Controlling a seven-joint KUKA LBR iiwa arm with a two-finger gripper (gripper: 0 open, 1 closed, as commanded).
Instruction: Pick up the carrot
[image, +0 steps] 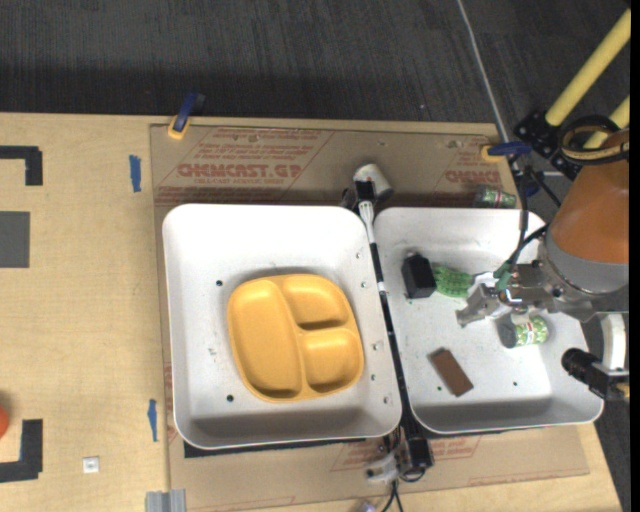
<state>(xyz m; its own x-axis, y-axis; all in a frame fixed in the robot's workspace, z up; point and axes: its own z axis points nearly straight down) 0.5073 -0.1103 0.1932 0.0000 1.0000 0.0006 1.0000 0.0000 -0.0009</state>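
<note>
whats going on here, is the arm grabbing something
A grey arm with an orange band reaches in from the right, its claw low over the right bin. That bin holds a black object, a green item, a brown block and a small can. The yellow divided tray sits in the left bin.

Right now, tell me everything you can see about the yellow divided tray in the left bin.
The yellow tray looks like smooth molded plastic, a rounded square with soft corners. Raised ridges split it into three compartments: one large section along its left side and two smaller ones stacked on its right. All three look bare. It lies flat, open side up, turned slightly askew, near the middle of the left bin, resting on the bin's white floor. Nothing else touches it, and it stands apart from the bin's walls.
</note>
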